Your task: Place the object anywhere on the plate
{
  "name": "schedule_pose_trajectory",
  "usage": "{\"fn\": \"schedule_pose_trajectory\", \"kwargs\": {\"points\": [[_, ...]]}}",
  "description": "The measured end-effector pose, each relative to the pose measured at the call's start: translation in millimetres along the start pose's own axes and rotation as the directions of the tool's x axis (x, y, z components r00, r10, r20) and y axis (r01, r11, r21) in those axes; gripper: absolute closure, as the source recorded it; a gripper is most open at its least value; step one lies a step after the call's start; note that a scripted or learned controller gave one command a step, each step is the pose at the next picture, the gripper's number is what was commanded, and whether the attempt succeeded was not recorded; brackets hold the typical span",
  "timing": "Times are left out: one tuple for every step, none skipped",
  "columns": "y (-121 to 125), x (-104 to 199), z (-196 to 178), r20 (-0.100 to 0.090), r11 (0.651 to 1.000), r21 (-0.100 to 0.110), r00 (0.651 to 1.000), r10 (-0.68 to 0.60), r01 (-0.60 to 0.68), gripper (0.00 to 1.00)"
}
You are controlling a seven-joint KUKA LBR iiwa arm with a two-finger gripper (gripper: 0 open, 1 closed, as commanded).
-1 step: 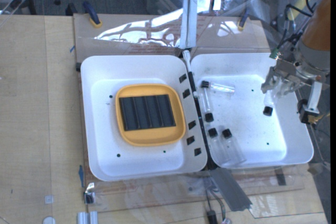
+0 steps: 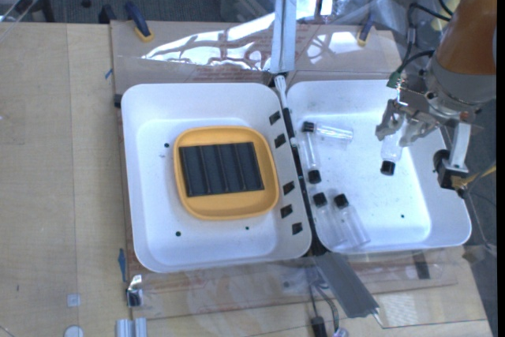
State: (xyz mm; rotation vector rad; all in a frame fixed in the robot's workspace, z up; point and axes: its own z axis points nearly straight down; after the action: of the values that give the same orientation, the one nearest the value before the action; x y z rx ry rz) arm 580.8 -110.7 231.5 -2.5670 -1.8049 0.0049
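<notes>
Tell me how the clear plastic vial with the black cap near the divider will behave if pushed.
The clear plastic vial with a black cap lies on its side, so it would probably roll. It looks small and empty, likely light, and its smooth wall may be slippery.

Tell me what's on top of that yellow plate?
The yellow plate carries a dark ribbed insert covering its middle, so the surface beneath is hidden. None of the clear vials lies on it; they lie in the right bin.

The arm (image 2: 473,28) has a broad orange band above a grey wrist. Black cables loop beside it. Its pincer (image 2: 397,130) is pale metal with slim silver fingers.
</notes>
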Motion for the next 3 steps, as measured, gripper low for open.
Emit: {"fn": "schedule_pose_trajectory", "kwargs": {"points": [[-11,42,-7,0.0,0.99,-0.001,0.99,-0.143,0.143,1.0],[3,110,31,0.001,0.983,-0.004,0.983,-0.184,0.184,1.0],[38,148,30,0.001,0.971,-0.004,0.971,-0.24,0.24,1.0]]}}
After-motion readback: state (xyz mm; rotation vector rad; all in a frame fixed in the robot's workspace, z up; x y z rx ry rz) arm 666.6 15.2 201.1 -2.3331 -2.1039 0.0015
